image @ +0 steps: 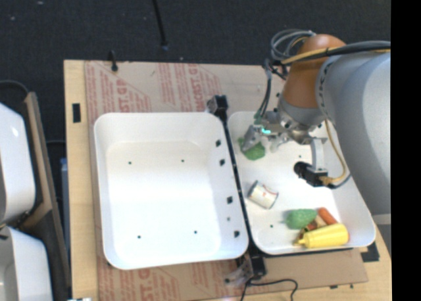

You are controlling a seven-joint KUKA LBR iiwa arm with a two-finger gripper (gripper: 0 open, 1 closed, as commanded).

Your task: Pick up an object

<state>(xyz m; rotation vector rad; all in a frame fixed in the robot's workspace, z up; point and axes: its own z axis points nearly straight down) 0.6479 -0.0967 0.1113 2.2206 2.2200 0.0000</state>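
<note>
the gripper [258, 137] is down in the far part of the right bin [348, 194], close to the divider where it meets the left bin [105, 162], and the small green object [254, 151] sits right at its tip, on the side nearest me. from here i can't make out whether it is spread or pinched (the wrist and cables crowd that spot), nor whether the green piece is actually between anything, so i'd call it a grasp being attempted and not one made.

to do this well, i'd judge the arm needs to be centred over the green lump, not brushing its edge, and to come down squarely so the piece isn't nudged against the bin wall. a slow lift would show quickly if it has it.

the green object looks like a stubby blob with no clear long axis or pointing end; it's too small to say more.

nearer to me than the gripper lie a small white cup [262, 196] on its side, then a second green object [300, 217], an orange carrot-like piece [327, 215] and a yellow bottle [324, 236], all well apart from the gripper.
</note>
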